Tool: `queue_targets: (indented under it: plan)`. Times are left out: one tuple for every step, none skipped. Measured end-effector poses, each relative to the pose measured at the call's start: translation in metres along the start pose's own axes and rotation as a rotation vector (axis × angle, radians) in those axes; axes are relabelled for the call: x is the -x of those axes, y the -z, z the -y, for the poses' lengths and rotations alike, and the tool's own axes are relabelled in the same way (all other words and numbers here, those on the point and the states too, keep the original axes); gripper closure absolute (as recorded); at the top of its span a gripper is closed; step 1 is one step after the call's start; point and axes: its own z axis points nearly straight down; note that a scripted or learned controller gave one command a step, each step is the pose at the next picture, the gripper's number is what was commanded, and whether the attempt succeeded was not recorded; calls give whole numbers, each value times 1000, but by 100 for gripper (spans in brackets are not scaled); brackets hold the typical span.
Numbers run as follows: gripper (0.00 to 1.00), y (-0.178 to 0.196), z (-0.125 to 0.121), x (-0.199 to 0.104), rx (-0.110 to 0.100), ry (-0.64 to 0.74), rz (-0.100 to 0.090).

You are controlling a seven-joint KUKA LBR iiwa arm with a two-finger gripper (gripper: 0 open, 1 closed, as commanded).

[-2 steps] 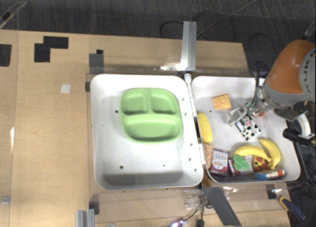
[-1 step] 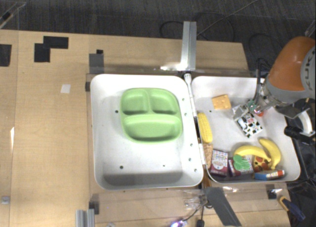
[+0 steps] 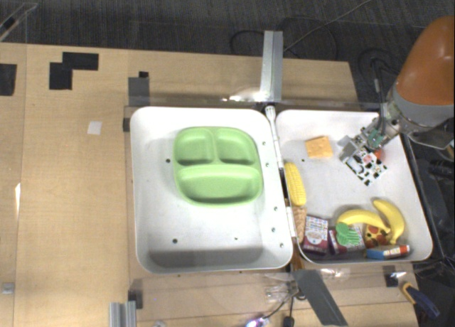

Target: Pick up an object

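Note:
The right bin (image 3: 412,176) holds an orange block (image 3: 319,147) near its back, a yellow corn cob (image 3: 295,183) along its left wall, and two bananas (image 3: 377,220) at the front right. My gripper (image 3: 361,152) hangs low over the back right of this bin, just right of the orange block and apart from it. Its black-and-white patterned part faces the camera. Nothing shows between it and the bin floor. The grey arm with its orange band (image 3: 430,70) comes in from the upper right.
A green divided plate (image 3: 217,164) lies in the left bin (image 3: 153,233). Small snack packs (image 3: 316,234), a green packet (image 3: 348,235) and a marker (image 3: 387,252) crowd the right bin's front edge. A metal post (image 3: 273,66) stands behind the bins.

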Motion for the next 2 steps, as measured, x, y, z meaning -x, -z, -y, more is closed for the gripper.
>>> queue_targets:
  plan:
    - [100,2,-70,32,-1,-120,-1]
    - [100,13,-60,-52,-1,84,-2]
